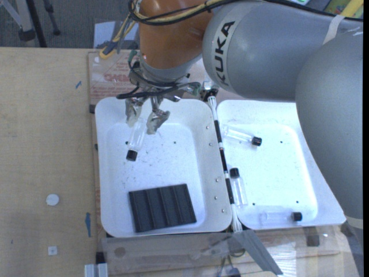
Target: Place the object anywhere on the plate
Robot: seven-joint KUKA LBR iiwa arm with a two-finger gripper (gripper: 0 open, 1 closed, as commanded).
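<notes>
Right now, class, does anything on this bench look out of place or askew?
One clear vial rests against the seam between the two bins, at the right bin's left rim rather than flat on its floor. Another vial hangs tilted between the claw's fingers above the left bin, short of the ridged black plate.

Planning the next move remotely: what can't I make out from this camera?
- Gripper: whether it grips the clear tube or only touches it; too small.
- Back edge of left bin: hidden by the arm.
- Tubes in right bin: contents too pale to tell.
- Dark ridged plate: material unclear.
</notes>
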